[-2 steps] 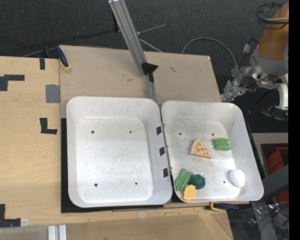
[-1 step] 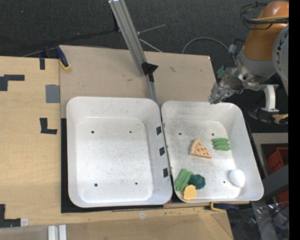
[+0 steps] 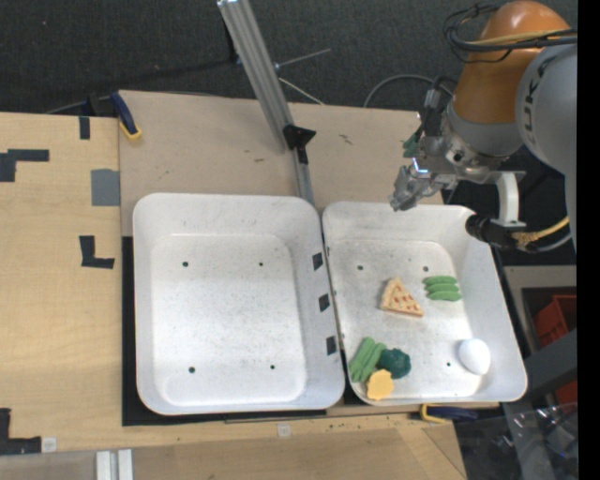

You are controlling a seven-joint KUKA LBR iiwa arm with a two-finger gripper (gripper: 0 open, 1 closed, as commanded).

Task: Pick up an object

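Your arm (image 3: 539,70) comes in from the upper right, grey casing with the orange band (image 3: 511,37) sitting just above the wrist. The wrist is bent downward and toward the left, so the gripper (image 3: 409,194) hangs at the low left end of the arm, well below and left of that orange band. Black cables (image 3: 469,23) loop over the top of the band, up and right of the gripper. The wrist housing (image 3: 459,150) sits just up and right of the gripper. The tips are too small and dark to read.
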